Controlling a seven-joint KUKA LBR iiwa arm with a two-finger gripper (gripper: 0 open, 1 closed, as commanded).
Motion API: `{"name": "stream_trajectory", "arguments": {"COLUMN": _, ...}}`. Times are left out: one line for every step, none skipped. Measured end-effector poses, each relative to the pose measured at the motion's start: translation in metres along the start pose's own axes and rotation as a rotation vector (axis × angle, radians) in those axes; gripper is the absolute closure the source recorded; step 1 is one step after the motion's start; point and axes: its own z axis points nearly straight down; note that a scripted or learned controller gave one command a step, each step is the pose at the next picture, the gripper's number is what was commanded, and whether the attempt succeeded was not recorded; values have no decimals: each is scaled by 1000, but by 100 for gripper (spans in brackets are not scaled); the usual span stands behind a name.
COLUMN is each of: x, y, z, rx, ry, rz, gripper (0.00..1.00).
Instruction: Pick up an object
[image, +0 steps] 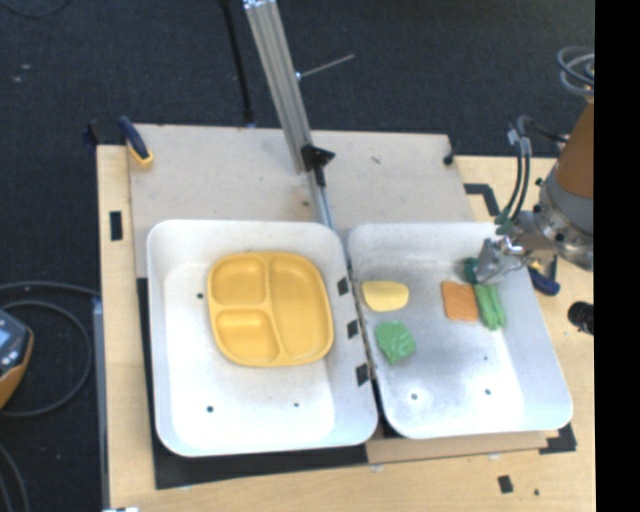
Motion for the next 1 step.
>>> {"name": "stream_trajectory", "arguments": {"x": 41, "y": 6, "z": 8, "rx": 4, "ry": 2, "rz": -2, "gripper": 100}}
